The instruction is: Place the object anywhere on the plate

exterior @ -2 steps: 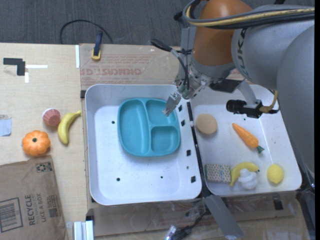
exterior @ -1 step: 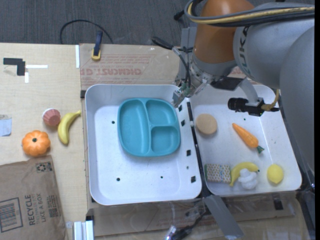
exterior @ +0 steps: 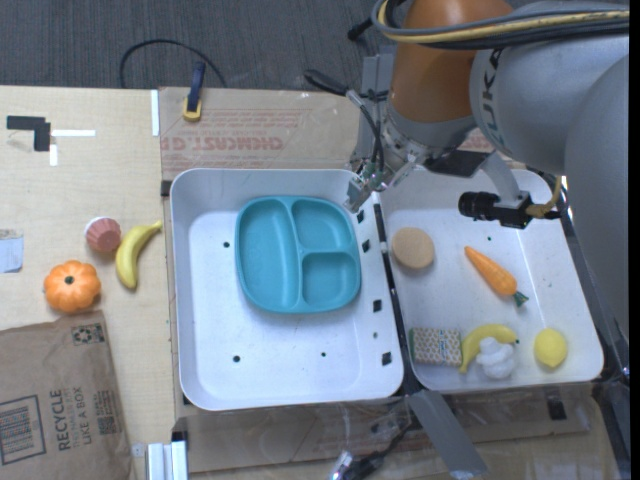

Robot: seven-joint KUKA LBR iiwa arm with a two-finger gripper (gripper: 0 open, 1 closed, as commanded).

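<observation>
— Camera view, what was there?
— I saw a smooth teal three-compartment plate (exterior: 298, 254) in the left bin (exterior: 200, 368); a tapered carrot (exterior: 491, 271) lay in the right bin (exterior: 580, 318).
— Gripper?
— Gripper (exterior: 362, 190) hung at the bins' shared rear edge; grip unreadable.

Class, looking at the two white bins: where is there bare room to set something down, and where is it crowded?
The blue plate has all three compartments bare. The left bin has open floor below the plate. In the right bin, floor is bare between the carrot and the cracker. Its front edge is crowded: cracker, banana, lemon.
</observation>
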